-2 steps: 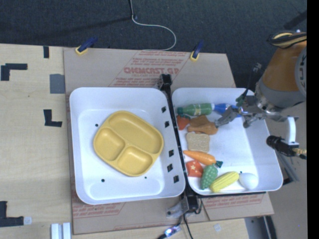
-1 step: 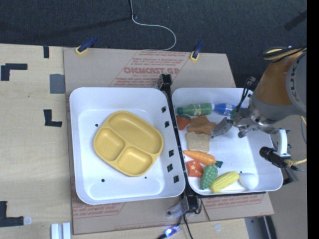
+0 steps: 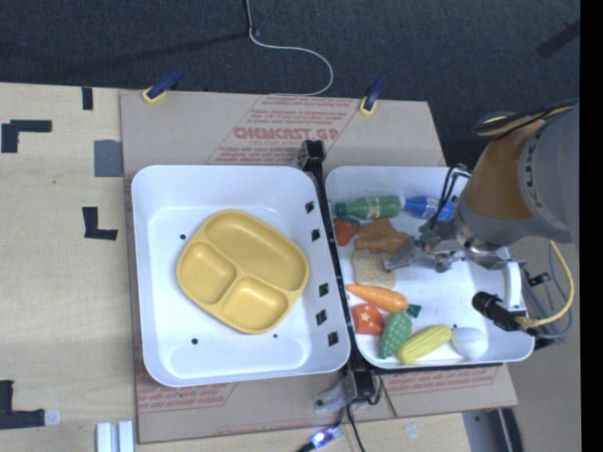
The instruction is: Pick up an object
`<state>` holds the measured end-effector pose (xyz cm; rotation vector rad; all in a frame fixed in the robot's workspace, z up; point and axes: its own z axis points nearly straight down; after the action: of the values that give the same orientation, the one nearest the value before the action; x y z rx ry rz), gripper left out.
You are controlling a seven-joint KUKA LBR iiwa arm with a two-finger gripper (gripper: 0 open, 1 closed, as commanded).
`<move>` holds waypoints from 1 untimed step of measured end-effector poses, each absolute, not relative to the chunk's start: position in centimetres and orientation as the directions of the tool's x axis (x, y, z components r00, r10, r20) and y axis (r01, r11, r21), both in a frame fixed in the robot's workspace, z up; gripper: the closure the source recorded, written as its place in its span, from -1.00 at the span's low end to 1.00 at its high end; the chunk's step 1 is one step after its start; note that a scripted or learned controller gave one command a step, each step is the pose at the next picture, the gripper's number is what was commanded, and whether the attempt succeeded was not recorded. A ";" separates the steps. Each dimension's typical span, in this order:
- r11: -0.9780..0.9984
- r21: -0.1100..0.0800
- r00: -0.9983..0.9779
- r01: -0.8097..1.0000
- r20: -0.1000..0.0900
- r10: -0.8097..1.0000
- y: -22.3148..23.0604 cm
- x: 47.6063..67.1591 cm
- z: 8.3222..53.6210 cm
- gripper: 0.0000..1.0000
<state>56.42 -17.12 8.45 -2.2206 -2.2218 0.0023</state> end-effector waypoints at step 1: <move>0.002 0.001 -0.002 1.000 0.002 1.000 -17.0 56.6 9.9 1.00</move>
<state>56.60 -17.01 9.89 -2.2185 -2.2237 -0.0039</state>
